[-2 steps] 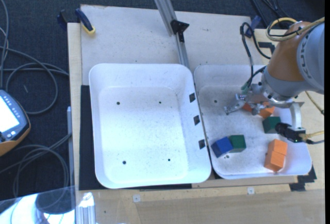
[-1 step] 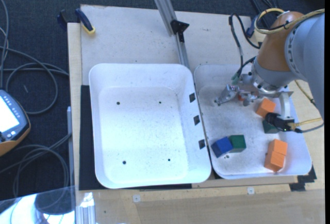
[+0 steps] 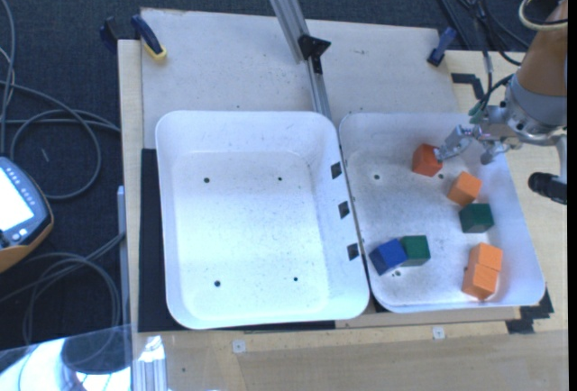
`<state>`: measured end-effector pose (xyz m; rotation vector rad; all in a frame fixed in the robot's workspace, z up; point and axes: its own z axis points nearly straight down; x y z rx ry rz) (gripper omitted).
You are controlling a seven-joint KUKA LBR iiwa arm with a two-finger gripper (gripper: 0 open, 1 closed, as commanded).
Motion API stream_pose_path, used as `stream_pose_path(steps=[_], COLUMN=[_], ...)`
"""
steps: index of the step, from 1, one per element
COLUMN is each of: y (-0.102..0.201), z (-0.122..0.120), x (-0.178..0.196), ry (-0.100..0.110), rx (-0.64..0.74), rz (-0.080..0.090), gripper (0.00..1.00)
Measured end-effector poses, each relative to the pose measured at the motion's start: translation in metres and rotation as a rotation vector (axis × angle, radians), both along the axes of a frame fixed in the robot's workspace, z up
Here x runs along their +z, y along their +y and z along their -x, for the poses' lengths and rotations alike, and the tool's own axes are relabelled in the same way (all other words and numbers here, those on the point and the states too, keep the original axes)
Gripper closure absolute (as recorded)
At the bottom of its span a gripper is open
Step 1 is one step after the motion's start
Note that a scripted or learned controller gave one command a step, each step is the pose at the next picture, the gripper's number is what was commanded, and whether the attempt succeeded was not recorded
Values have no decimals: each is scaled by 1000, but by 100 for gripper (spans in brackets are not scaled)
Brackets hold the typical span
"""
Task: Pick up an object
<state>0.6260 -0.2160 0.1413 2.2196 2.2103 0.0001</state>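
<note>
Dark carpet [image 3: 54,11], loose cables [image 3: 54,123]

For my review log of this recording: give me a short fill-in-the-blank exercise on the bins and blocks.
1. All the blocks lie in the ___ bin.
2. The blue block touches a ___ block.
3. The pincer hovers closest to the ___ block.
4. The tall orange block stands nearest the bin's ___ right corner.

Missing: right; green; red-orange; lower

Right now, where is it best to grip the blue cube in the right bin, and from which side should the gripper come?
Probably from above, closing on the blue cube's near and far faces. Its right face touches the green cube, and its left face lies close to the bin wall, so those sides leave little room for fingers. It sits turned a little, so the gripper would likely need to rotate to match.
</note>
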Motion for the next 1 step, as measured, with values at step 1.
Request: stream_pose_path(steps=[1], y=[22], z=[2], x=[-30], ry=[9], rx=[6], rz=[-8], gripper=[0])
